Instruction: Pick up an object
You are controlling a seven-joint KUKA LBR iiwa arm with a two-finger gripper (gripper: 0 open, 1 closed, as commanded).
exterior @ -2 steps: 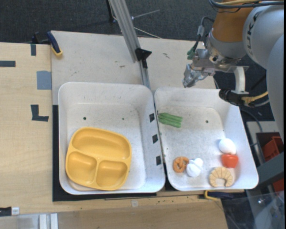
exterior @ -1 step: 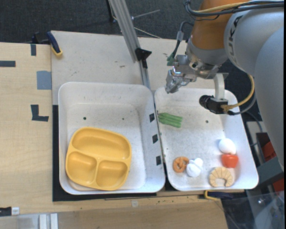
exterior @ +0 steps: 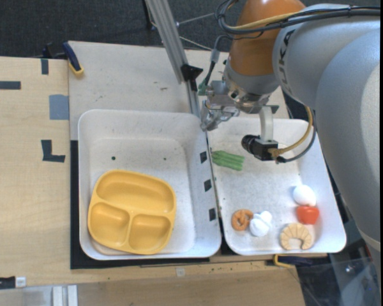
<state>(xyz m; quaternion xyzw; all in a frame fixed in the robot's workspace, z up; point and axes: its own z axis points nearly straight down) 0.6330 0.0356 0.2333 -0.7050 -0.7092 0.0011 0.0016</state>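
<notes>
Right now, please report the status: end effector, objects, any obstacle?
End effector above the divider at the right bin's back left. Green item lies nearest, just in front, untouched. Pretzel, croissant and others farther forward. Nothing blocks.

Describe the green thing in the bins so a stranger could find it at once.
Look in the right-hand bin, along its left wall near the far end, just below the gripper. The green vegetable lies there flat and alone. It is the one long green item; the other foods, round or curled, cluster at the near edge.
</notes>
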